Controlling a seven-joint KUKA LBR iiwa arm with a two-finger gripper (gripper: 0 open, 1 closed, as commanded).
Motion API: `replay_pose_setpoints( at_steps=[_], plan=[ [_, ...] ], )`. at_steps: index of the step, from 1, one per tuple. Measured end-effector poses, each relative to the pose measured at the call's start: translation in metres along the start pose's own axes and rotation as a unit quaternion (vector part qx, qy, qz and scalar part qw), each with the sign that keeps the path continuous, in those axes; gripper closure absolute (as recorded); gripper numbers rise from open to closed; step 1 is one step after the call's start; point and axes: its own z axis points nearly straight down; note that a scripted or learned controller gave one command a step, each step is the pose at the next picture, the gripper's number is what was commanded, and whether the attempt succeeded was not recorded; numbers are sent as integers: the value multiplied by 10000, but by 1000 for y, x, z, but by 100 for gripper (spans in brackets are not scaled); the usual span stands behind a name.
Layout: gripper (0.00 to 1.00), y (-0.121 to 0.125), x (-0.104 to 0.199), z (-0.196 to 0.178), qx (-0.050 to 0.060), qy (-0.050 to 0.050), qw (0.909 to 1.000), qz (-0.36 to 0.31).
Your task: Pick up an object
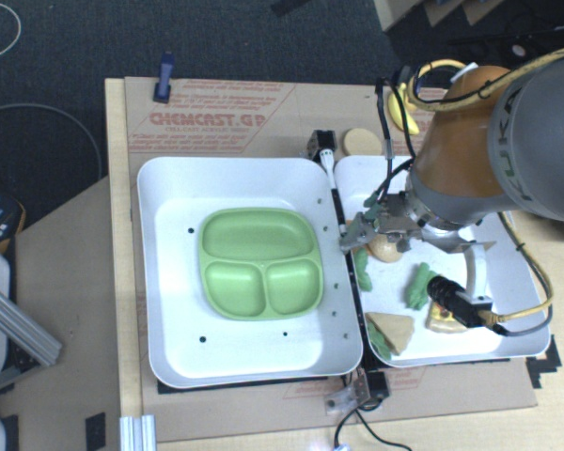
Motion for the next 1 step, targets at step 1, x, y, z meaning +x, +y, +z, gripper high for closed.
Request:
replay_pose_setpoints(
  at_steps=[1],
  plan=[
    [100, -3, -6, -4, 55, -7, 10000, 49]
  ],
)
